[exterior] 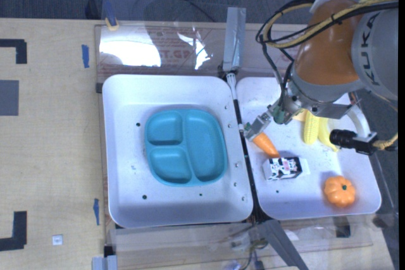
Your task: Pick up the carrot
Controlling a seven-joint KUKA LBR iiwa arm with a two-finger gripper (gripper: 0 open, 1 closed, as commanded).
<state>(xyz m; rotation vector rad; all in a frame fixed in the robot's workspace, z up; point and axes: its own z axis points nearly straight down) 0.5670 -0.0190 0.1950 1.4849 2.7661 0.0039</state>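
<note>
The carrot [266, 144] is a small orange cone lying near the left wall of the right bin [261, 93], its thick end pointing up-left. My gripper [258, 128] reaches down-left from the orange-banded wrist. Its tip sits right at the carrot's upper end, close to the divider between the two bins. The carrot rests on the bin floor, and I cannot tell whether the gripper touches it.
A yellow corn cob [311, 126] lies right of the gripper. A black-and-white box [284, 167] lies just below the carrot, and an orange pumpkin [339, 191] sits at the front right. A blue divided plate [185, 145] rests in the left bin [120, 98].
</note>
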